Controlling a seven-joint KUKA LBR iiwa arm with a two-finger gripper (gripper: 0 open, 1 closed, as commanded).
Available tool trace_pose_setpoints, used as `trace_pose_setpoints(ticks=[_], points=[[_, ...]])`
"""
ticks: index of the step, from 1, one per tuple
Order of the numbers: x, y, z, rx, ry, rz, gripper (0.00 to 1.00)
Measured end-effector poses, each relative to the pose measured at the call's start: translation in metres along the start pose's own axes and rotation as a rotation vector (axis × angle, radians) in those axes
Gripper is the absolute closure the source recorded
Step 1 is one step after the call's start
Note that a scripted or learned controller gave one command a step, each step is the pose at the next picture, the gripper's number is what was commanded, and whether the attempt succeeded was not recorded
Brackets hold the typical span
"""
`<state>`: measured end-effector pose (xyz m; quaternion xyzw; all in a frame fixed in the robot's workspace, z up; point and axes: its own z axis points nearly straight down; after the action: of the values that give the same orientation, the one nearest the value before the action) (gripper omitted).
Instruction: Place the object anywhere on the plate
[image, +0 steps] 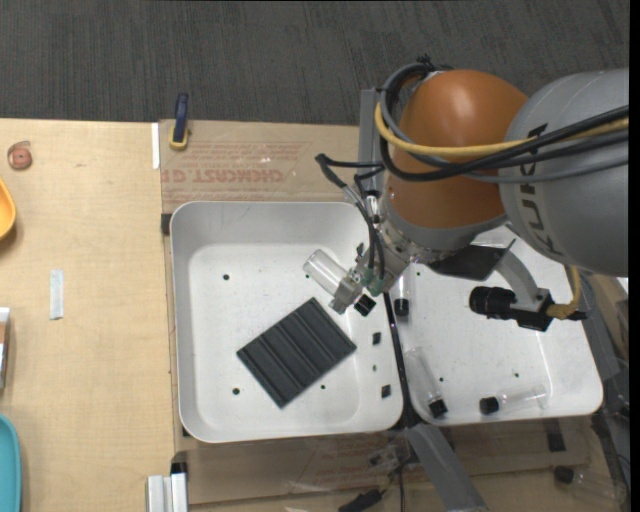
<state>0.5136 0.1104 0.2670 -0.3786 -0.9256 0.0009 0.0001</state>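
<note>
The left white bin (200, 400) holds a dark ribbed plate (296, 351), with a clear cylindrical object (324, 269) beside the claw (362, 283); claw's state unclear.

Bright even light, soft shadows

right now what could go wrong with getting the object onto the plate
1. The gripper sits over the left bin's right edge, beside a clear object; whether it holds it is unclear, so the object may stay behind.
2. The dark ridged plate lies tilted near the bin's middle; a drop near its edge could slide off.
</note>
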Motion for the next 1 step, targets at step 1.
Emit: trace_pose_setpoints(ticks=[1], points=[[0.0, 0.0, 0.0, 0.0, 0.0, 0.0, 0.0]])
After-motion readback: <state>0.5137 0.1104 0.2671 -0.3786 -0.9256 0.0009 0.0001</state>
